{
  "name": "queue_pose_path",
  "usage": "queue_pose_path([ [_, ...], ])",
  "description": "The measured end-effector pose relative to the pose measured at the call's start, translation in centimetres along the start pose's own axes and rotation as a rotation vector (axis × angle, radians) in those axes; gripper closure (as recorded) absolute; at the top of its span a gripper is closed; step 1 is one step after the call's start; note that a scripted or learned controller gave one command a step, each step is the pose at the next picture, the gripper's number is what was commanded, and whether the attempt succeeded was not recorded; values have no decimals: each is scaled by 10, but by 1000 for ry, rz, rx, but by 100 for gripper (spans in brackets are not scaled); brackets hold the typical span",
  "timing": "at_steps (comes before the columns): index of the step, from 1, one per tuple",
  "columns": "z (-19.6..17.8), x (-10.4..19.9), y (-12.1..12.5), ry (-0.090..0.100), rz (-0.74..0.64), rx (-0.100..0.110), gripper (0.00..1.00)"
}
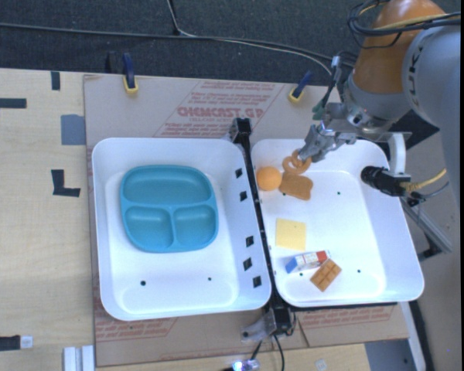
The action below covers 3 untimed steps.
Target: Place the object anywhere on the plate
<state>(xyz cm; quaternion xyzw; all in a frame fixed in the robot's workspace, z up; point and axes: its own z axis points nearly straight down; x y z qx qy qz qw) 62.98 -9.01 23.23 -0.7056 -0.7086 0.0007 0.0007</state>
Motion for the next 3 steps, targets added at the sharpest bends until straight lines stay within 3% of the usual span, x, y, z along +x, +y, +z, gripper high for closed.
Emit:
queue_pose_path([
  [1, 10, 46, 5, 0, 0, 1, 100],
  [3, 8, 169, 2, 1, -2, -1, 100],
])
